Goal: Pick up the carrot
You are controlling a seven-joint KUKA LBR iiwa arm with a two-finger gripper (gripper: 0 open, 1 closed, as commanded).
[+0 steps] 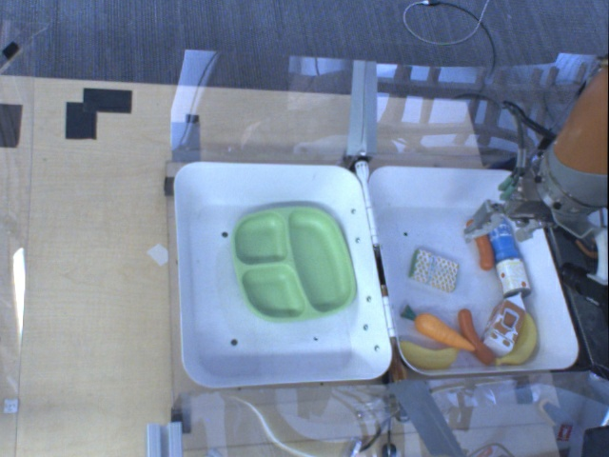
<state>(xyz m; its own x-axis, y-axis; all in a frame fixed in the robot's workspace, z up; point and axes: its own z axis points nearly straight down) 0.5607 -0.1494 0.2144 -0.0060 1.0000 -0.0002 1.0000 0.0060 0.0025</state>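
camera view, slanted down over the bench: we log two shallow white bins side by side. left bin carries a green divided plate with three compartments, sitting near its middle. right bin carries all the small items, mostly along its near and right sides.

arm enters from the right, orange band visible above the wrist; gripper sits over the upper right part of the right bin, just above the top end of a bottle. we cannot tell whether the fingers are apart or together; the view is too cluttered there.

items in the right bin, larger to smaller:
- banana, along the near edge, lower left.
- second banana, lower right corner, partly under a small carton.
- bottle with blue and white label, lying lengthwise near the right wall.
- carrot, orange with green stub at its left end, lying near the front edge, just above the first banana and touching a reddish sausage-like piece on its right. well apart from the gripper.
- patterned sponge-like pad, mid bin.
- small orange piece, just beside the bottle.
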